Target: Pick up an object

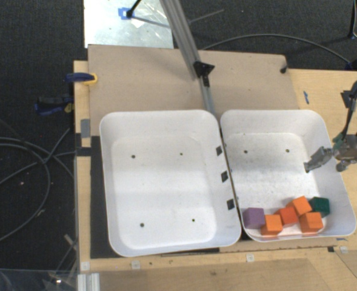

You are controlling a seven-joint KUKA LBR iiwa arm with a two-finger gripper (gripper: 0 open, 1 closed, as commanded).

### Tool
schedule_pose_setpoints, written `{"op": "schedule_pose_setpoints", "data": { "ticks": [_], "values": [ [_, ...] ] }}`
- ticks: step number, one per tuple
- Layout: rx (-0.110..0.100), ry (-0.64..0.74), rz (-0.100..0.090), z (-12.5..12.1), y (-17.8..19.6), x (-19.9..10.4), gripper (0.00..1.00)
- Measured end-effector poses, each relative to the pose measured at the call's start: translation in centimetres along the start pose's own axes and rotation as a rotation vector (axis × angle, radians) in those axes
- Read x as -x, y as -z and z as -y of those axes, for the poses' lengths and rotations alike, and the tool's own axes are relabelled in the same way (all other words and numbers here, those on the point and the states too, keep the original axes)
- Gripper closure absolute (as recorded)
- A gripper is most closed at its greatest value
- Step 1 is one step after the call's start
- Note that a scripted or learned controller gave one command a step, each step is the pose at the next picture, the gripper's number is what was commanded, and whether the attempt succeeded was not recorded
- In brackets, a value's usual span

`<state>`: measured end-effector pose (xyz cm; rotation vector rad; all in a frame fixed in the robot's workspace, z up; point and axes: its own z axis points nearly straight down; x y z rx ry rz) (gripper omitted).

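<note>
1. The pincer (316, 161) hangs at the right edge of the right bin (269, 129), above bare white floor; whether its fingers are spread or pressed together I cannot tell, and nothing shows between them.
2. The blocks are bunched in the near right corner of that bin, well apart from the pincer.
3. A purple block (254, 217) sits at the left end of the bunch.
4. Just right of it is an orange block (273, 224), touching a second orange block (288, 215).
5. A third orange block (301, 205) lies a little farther back, and a fourth orange block (311, 222) sits by the near wall.
6. A dark green block (320, 206) is at the right end, beside the third orange one.
7. The left bin (160, 123) adjoins the right one on the bench (142, 77).
8. A grey pole (181, 26) slants in from the far side toward the seam between the bins.
</note>
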<state>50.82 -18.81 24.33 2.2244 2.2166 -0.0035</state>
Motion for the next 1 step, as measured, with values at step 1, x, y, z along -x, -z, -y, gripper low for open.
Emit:
{"op": "schedule_pose_setpoints", "data": {
  "ticks": [1],
  "values": [
    [0.01, 0.004, 0.002, 1.18, 7.07, 2.07, 0.0]
  ]
}}
